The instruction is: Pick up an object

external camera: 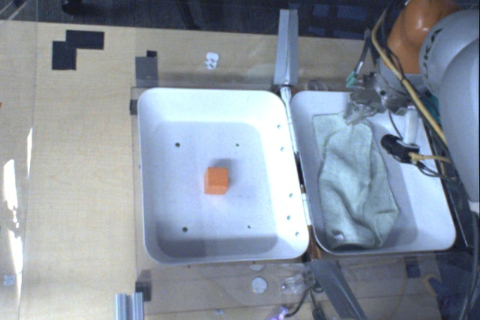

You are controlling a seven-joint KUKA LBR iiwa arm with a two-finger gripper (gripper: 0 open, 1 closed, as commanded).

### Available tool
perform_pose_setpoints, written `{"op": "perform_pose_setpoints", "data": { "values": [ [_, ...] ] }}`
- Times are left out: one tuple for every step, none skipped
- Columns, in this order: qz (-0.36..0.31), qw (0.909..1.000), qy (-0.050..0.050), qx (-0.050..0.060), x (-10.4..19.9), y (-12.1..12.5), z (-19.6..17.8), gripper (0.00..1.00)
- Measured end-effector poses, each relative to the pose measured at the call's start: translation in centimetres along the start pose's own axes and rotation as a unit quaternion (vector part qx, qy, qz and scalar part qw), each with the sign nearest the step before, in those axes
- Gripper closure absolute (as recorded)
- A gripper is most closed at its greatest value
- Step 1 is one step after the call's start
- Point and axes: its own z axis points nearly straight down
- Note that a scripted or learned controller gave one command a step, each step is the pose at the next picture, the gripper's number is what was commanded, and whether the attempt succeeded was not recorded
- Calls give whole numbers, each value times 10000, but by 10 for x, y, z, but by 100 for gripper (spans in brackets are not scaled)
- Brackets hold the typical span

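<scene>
Pincer [358, 110] sits at the far end of the right bin [442, 236], touching the top edge of the cloth [356, 180]; looks pinched narrow on a fold, prob. to lift it, but can't tell if it truly holds. Cloth lies crumpled along that bin. Cube [217, 180] sits alone mid left bin [150, 161], well apart, untouched.

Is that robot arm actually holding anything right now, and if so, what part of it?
It cannot be told for sure. The gripper is at the top edge of the towel in the right bin, but a grip isn't clear. The orange cube lies untouched in the left bin.
</scene>
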Motion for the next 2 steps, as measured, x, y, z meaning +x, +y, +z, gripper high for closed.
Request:
{"op": "perform_pose_setpoints", "data": {
  "values": [
    [1047,9945,3,29,14,-1,-94,100],
    [525,9986,4,45,-30,-12,-96,100]
  ]
}}
